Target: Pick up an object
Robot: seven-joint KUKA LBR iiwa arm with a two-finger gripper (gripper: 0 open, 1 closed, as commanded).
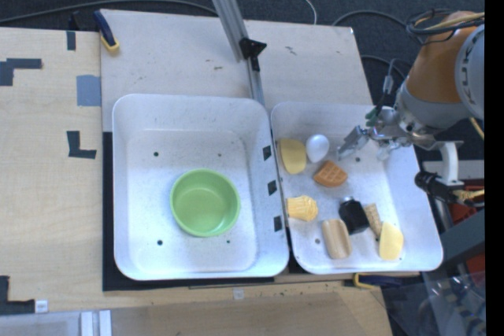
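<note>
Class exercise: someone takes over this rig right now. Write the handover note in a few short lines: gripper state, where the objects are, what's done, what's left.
Gripper: open, holding nothing, above the upper part of the right bin.
Right bin holds a white egg-like object, a pale yellow piece, an orange piece, a yellow ridged piece, a black object, a tan cylinder and a yellow piece.
Left bin holds a green bowl.
Done: nothing picked yet.
Left: descend on one object, close, lift.
</note>
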